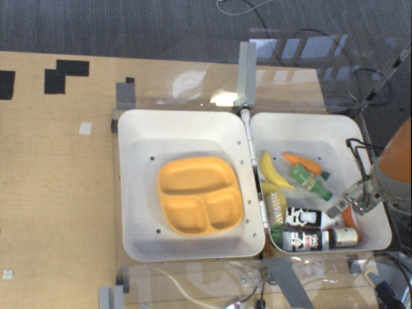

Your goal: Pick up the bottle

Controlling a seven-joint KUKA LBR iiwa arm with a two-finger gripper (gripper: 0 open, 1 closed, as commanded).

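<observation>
A dark grey carpet (129, 11) covers the floor beyond the far edge of the table (58, 192), and a thin cable (283, 2) loops across it toward the far right corner. The table top is pale brown board, with several black squares (61, 74) near its far left corner and a small white tag (85, 129) further in. A bright patch of light (222, 99) glares off clear sheeting at the far edge, beside an upright grey metal post (247, 69).

green bottle (309, 179) | orange carrot (302, 163) | yellow banana (275, 173) | yellow-orange tray (199, 195) | white bins (135, 192)
</observation>
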